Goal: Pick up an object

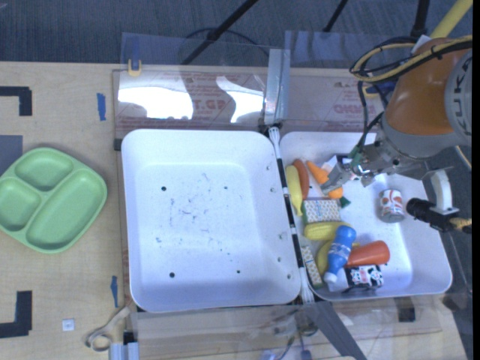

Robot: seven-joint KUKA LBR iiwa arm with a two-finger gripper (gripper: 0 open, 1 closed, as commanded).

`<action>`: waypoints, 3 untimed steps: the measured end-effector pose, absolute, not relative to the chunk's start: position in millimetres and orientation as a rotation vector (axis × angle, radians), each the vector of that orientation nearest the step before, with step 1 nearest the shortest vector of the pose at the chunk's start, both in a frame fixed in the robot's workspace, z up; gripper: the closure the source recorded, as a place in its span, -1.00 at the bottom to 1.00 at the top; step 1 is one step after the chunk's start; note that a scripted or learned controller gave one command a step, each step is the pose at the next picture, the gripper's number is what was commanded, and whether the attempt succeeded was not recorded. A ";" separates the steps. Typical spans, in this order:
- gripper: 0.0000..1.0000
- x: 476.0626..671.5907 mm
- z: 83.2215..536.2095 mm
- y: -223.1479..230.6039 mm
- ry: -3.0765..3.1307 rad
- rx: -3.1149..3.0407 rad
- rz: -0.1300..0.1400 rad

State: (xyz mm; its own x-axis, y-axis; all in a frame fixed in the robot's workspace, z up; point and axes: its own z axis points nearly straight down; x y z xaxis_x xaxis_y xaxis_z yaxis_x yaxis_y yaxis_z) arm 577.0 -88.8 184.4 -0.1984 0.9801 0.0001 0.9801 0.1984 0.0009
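In the right bin (427, 276), near to far: a blue bottle (341, 247), red bottle (367, 252), sponge (321, 210), can (390, 205), banana (294, 190), carrots (318, 173). The pincer (343, 177) hangs over the carrots; spread or pressed together, I cannot tell.

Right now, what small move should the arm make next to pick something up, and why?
Probably lower a little onto the orange carrot. The gripper hangs just beside it in the right bin, with nothing seen between its fingers, and the carrot lies nearest.
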 end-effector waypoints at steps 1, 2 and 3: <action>-1.00 611.4 115.2 -95.4 2.421 2.001 0.001; 1.00 612.5 125.8 -95.7 2.418 2.000 0.005; -1.00 612.4 125.8 -95.7 2.418 2.000 0.005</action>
